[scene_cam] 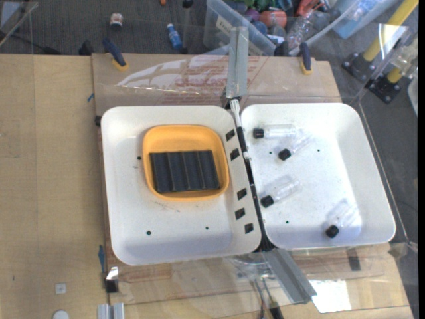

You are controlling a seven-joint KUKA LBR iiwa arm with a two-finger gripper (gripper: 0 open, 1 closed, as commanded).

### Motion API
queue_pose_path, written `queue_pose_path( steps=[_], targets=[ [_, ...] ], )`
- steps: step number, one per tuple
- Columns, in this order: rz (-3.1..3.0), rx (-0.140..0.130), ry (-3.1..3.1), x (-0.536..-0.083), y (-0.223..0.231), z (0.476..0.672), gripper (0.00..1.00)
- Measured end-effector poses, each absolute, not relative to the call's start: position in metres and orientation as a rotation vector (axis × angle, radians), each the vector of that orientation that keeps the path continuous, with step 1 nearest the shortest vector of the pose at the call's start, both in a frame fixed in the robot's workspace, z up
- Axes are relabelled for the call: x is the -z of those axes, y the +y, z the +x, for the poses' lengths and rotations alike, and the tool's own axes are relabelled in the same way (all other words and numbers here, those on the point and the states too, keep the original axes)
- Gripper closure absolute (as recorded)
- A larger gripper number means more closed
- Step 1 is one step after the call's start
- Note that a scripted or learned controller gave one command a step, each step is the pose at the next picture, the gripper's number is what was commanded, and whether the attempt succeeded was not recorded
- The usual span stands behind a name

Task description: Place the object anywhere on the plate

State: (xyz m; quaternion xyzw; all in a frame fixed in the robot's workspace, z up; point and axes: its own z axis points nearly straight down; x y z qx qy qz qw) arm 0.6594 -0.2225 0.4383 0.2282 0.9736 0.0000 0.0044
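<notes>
The things I had to choose among lay in the shallow white right-hand bin: four small clear plastic vials with black caps, well apart from one another on its bare floor; the corner vial lay toward the side my arm reaches in from, at the bin's near right corner in the camera view, so I judged it the easiest first target. Its long axis ran at a slant, black cap toward the view's lower left, and a grasp would have had to close across that axis; being round and slick, it looked likely to roll or squirt out.

The middle vial and the upper slanted vial lay at much the same slant; the top vial lay nearly level across the view, cap to the left.

The round-cornered orange plate sat in the shallow white left-hand bin, beyond the raised divider where the two bins meet; any carry had to go leftward in the view and clear that ridge. A dark ribbed rectangular block took up most of the plate's middle, leaving mainly an orange margin free; I judged that room tight. Of my pincer I could not tell whether it was released or clenched. The wooden bench lay bare around the bins.
</notes>
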Motion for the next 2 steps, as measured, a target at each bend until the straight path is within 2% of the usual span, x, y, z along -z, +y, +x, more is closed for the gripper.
queue_pose_path(
  steps=[2],
  targets=[
    [-0.335,0.005,3.111,-0.4383,-0.2215,0.6648,1.0]
  ],
)
